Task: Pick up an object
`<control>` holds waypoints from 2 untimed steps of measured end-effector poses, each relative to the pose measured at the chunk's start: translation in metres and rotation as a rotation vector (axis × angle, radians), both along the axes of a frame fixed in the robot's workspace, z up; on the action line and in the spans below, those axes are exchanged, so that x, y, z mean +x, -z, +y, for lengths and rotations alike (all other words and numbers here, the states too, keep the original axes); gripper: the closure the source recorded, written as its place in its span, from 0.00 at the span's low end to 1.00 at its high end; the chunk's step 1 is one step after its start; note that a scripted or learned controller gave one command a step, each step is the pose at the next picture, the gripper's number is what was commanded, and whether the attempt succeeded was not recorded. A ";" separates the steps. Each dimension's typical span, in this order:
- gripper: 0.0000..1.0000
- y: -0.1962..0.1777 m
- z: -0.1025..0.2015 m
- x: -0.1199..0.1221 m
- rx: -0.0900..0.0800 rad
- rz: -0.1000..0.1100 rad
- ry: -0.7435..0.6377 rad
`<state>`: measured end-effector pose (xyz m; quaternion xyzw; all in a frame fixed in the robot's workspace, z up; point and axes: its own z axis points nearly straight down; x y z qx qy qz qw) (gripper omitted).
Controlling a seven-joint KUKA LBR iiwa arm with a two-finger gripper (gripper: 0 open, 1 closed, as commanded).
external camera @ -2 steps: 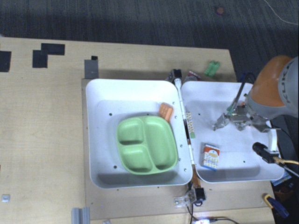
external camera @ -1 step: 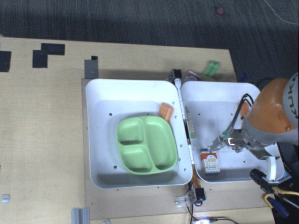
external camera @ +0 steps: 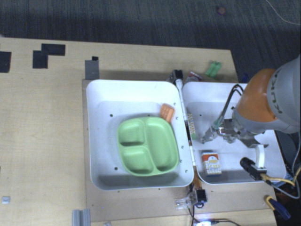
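In the right bin [external camera: 207,98] a small red and white box [external camera: 211,163] lies near the front wall. My gripper [external camera: 214,132] hangs over the middle of that bin, a little behind the box and apart from it. The grey arm with its orange band [external camera: 256,100] comes in from the right. The left bin [external camera: 99,126] holds a green divided plate [external camera: 147,145], and a small orange piece [external camera: 166,111] rests at the plate's far right corner.
A narrow patterned strip [external camera: 190,124] lies along the right bin's left wall by the divider. A green object [external camera: 213,69] sits on the bench behind the right bin. Dark blocks [external camera: 47,55] lie at the bench's far left.
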<state>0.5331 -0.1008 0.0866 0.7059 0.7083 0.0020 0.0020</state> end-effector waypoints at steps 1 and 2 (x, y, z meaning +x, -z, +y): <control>0.00 0.000 0.006 0.046 -0.001 -0.002 -0.002; 0.00 0.001 -0.047 0.101 -0.002 0.001 0.000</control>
